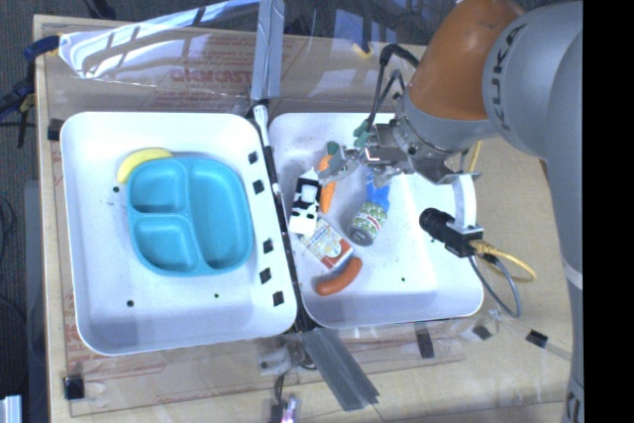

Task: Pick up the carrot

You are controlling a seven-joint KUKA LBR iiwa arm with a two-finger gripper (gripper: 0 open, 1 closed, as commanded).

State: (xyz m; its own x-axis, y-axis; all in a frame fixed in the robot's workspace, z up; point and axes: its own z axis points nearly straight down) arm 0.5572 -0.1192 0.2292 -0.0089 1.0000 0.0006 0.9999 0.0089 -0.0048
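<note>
- Bench: two white bins, dark floor behind; your arm shows part of "KUKA".
- Left bin: blue tray, banana.
- Right bin: carrot beside gripper, near bottle, sausage.

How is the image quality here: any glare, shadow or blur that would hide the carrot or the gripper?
Camera view: lighting is even and focus is fair. Glare streaks the clear sheet behind the left bin, well away from the work. The carrot in the right bin is small and partly covered by clutter; the gripper above it is dark and soft-edged, so its fingers are hard to read.
</note>
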